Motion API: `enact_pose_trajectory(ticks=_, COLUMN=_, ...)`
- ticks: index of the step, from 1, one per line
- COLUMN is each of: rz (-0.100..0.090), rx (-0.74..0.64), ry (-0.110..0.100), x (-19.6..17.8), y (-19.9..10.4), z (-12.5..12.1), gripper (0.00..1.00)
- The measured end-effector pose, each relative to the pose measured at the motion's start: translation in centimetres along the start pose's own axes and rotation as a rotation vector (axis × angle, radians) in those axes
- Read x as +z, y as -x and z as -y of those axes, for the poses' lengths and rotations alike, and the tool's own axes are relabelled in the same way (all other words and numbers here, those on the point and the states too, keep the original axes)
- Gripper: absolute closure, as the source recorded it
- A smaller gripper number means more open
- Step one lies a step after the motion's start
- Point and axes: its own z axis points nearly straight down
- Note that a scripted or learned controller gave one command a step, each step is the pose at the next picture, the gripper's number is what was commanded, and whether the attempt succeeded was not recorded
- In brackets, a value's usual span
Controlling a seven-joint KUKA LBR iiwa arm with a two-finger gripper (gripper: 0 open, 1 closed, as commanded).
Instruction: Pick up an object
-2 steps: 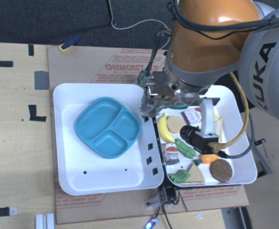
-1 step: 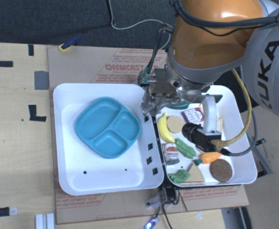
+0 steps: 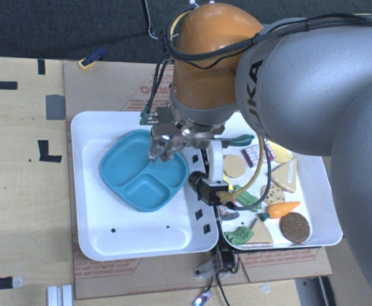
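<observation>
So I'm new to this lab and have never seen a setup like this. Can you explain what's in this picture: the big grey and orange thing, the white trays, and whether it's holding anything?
The camera looks down from above at a slant. The large grey shape with the orange band is a robot arm reaching in from the right. Its gripper hangs low over the left white bin, right at the rim of a blue divided plate. I cannot tell whether it grips the plate. The right white bin holds small toy foods: an orange carrot, a brown round cookie, a cracker and green leafy pieces. Both bins sit on cardboard on the bench.
</observation>
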Motion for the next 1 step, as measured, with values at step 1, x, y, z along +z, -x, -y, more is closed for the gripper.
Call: enact_pose_trajectory(ticks=1, rz=-0.003, rx=0.004, ry=0.005, x=-1.83, y=3.04, z=4.64, gripper=1.00)
